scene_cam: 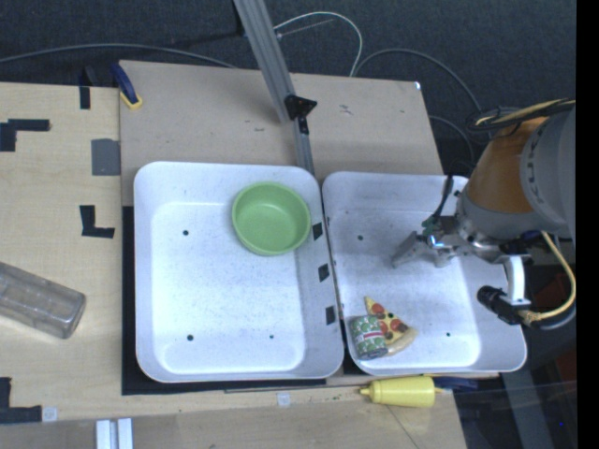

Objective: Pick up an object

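While the arm leans in over the right bin [468, 349] from its far right edge, nothing has been lifted yet, so the pick is all still to come. The gripper [412, 251] sits low over the middle of that bin, its grey fingers [404, 253] angled toward the bin's left wall, and I can't tell from up here whether they're spread or pressed together (they blur into one grey wedge). Nothing shows between them, that much is plain.

Candidates? Nearest is the pizza slice toy [391, 324], lying flat in the right bin's near left corner, touching a small printed packet [368, 337] tucked right beside it. Both lie nearer the front edge than the gripper and a little toward the left wall, near but clearly apart from the fingers. Over in the left bin [159, 279], the green bowl [271, 218] rests upright against the far right corner, well apart from the gripper with the bin walls between them. A yellow bottle [404, 392] lies on the bench just outside the right bin's front edge.

My read: approach stage only, with the descent, the grasp and the lift all still left to do
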`<state>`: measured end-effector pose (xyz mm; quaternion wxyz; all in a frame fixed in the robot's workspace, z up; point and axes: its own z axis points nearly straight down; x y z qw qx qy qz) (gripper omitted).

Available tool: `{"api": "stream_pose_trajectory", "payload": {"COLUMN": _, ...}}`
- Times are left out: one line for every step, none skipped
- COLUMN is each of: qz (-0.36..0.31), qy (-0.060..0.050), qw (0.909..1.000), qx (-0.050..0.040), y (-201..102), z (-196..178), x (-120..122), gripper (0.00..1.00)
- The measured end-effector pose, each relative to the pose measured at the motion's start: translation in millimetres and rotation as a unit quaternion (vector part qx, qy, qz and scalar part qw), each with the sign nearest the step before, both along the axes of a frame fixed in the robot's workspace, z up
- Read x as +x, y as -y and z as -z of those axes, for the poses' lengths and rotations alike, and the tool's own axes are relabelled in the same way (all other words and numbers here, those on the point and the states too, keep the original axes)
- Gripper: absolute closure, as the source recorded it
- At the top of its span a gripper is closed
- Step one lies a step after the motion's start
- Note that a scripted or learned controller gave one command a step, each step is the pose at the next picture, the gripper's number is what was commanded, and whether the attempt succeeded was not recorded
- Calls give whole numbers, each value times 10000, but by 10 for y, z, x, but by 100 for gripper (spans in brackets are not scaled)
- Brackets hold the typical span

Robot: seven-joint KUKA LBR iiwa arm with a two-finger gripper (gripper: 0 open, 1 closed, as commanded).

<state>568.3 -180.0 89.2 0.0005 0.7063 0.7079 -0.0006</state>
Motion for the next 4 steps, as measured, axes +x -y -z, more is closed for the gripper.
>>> {"api": "stream_pose_trajectory", "payload": {"qz": -6, "qy": -2, "qw": 10000, "qx": 6, "y": -8, "z": -102, "x": 1, "gripper": 100}}
{"api": "stream_pose_trajectory", "payload": {"qz": 6, "qy": 13, "qw": 10000, "qx": 3, "y": 64, "z": -574, "x": 58, "gripper": 100}}
{"api": "stream_pose_trajectory", "payload": {"qz": 2, "qy": 28, "qw": 10000, "qx": -1, "y": 39, "z": -1209, "x": 71, "gripper": 100}}
{"api": "stream_pose_trajectory", "payload": {"qz": 3, "qy": 15, "qw": 10000, "qx": 4, "y": 36, "z": -1530, "x": 81, "gripper": 100}}
